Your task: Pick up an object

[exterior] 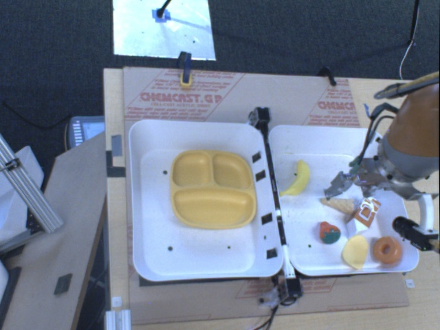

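grey two-finger gripper (342, 184) low in the right white bin (323, 267), fingers apart just above a tan wedge-shaped toy (338, 204), curved yellow banana (298, 178) near, yellow divided plate (210, 188) in the left bin (148, 253)

You have two white bins (148, 205) — the left one holds a yellow divided tray (210, 188). Right of that tray: a yellow banana (298, 177), a red-and-green fruit (329, 233), a pale yellow piece (355, 251) and an orange-brown doughnut (387, 251).
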